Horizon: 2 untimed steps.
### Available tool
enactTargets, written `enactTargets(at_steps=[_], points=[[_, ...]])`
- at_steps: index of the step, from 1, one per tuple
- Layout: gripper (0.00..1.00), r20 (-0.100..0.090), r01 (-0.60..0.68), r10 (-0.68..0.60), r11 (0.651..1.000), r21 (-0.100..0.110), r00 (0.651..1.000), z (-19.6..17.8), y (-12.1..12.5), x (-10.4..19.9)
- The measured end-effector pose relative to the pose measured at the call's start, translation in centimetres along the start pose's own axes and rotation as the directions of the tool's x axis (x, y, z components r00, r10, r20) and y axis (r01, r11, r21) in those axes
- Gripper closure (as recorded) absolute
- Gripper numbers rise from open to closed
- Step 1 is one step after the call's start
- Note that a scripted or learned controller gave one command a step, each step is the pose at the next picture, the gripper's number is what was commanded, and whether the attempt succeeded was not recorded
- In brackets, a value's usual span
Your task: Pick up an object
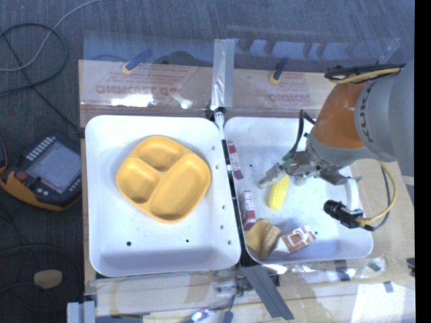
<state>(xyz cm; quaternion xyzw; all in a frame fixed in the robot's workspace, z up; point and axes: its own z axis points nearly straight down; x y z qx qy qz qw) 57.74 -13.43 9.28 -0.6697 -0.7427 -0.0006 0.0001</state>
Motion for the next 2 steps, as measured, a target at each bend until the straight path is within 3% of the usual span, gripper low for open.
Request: enactTargets(at_steps=[1, 2], points=[[1.00, -0.001, 0.000, 0.000, 1.000, -0.003, 1.000, -1.0, 0.1, 0.0], [1.00, 0.002, -0.029, 0.029, 1.000, 0.002, 1.000, -9.1, 4.7, 7.1]])
